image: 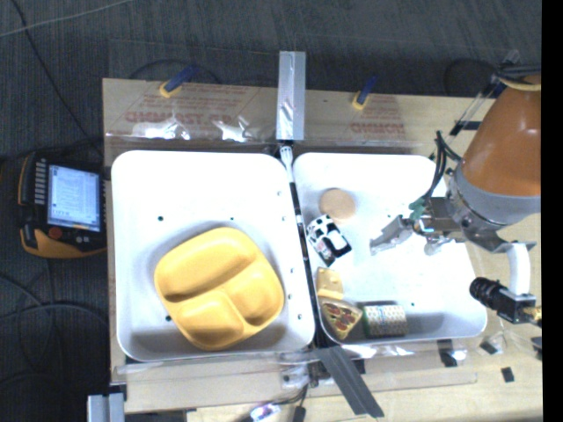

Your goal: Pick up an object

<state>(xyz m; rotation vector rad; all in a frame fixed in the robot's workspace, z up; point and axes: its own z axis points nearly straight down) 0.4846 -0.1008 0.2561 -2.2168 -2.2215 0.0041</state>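
The right bin (440, 315) holds several small objects along its left side. A round tan disc (338, 204) lies near the back. In front of it is a black-and-white item (326, 239), then a yellow and red packet (335, 304), with a metallic can (384, 320) lying on its side at the front wall. My gripper (405, 239) hangs over the bare middle of this bin, to the right of the black-and-white item and apart from everything. Its fingers (385, 235) stand open with nothing between them.
A yellow divided plate (220, 287) lies in the left bin (141, 192). The arm's orange band (510, 139) and grey wrist come in over the right bin's right wall. A handheld screen unit (66, 205) lies left of the bench.
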